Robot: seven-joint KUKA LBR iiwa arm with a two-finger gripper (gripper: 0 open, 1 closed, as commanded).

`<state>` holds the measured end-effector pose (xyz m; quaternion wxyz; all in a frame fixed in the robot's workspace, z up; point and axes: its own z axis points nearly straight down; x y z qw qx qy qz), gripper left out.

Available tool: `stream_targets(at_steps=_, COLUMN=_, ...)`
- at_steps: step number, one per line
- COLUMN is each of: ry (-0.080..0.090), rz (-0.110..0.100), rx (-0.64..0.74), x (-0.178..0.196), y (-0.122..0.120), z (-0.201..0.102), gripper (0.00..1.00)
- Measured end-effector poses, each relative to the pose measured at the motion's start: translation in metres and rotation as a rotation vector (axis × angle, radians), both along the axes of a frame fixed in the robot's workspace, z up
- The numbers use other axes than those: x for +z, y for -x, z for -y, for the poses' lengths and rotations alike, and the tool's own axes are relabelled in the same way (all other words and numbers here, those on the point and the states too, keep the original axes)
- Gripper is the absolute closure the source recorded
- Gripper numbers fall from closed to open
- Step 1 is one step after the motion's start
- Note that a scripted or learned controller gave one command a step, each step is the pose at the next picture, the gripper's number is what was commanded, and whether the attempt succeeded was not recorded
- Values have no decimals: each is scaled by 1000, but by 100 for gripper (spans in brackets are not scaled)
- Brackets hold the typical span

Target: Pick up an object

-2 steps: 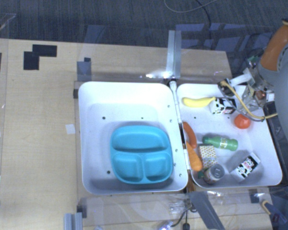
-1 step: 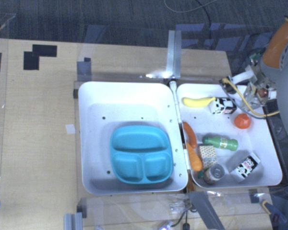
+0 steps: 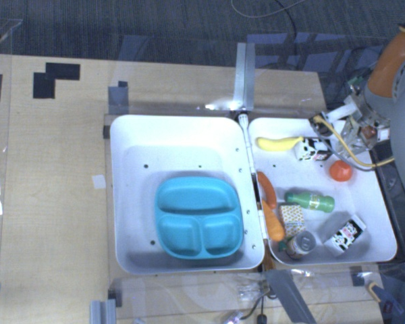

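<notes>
My gripper (image 3: 351, 128) hangs over the far right corner of the right bin (image 3: 385, 211), at the end of the grey arm with its orange band (image 3: 395, 54). Just left of and below it lie a black-and-white cow toy (image 3: 312, 151) and a yellow banana (image 3: 278, 143). A red ball (image 3: 340, 171) sits a little nearer the front, under the gripper's yellow cable. I see nothing held in the gripper.
The right bin also holds a green bottle (image 3: 310, 200), a carrot (image 3: 266, 189), an orange piece (image 3: 274, 224), a patterned packet (image 3: 291, 214), a can (image 3: 301, 243) and a black-and-white carton (image 3: 345, 234). A blue divided plate (image 3: 198, 216) lies in the left bin (image 3: 135, 181).
</notes>
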<state>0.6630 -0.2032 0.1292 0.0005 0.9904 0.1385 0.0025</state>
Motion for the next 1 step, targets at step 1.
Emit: stream_targets(at_steps=1, ry=-1, rz=-1, rx=-71, x=0, y=5, z=2, gripper=100)
